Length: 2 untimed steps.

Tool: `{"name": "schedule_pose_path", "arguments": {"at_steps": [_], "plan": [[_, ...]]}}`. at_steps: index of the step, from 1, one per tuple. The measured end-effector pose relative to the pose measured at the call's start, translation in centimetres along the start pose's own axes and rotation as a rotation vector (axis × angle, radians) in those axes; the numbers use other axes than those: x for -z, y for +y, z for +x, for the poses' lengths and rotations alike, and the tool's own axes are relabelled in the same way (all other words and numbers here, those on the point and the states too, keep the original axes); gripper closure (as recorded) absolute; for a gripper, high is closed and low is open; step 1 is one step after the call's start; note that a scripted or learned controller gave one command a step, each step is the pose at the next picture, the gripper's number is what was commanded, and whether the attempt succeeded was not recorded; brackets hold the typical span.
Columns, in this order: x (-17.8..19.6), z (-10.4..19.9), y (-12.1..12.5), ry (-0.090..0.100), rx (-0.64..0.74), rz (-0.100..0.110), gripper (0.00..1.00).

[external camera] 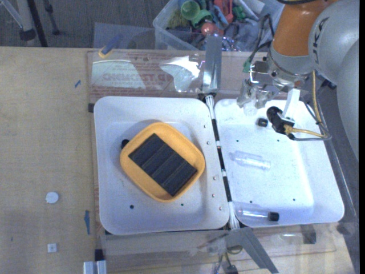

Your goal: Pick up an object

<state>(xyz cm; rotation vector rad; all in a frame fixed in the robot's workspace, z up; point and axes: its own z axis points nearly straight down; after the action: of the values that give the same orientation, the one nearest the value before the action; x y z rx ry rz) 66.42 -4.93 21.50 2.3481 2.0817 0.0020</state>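
A yellow rounded-square object (162, 161) with a black ribbed panel on top lies in the middle of the left bin (108, 210). In the right bin (319, 198) a clear plastic tube (251, 160) lies near the centre. A second clear tube with a black cap (258, 214) rests along the front wall. A small black piece (262, 121) sits near the far side. My gripper (254, 100) hangs over the far left corner of the right bin, just behind the black piece. Its fingers stand open with nothing between them.
A clear tub of coloured toys (211, 10) stands behind the bins. An upright metal post (212, 67) rises at the far end of the seam between the bins. A small white disc (52, 197) lies on the bench at the left.
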Motion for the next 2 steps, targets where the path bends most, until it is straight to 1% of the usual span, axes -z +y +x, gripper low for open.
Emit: {"name": "schedule_pose_path", "arguments": {"at_steps": [1, 2], "plan": [[1.12, 7.17, -0.58, 0.001, 0.001, 0.0, 1.0], [0.46, 8.11, -0.76, 0.0, -0.086, 0.005, 1.0]]}}
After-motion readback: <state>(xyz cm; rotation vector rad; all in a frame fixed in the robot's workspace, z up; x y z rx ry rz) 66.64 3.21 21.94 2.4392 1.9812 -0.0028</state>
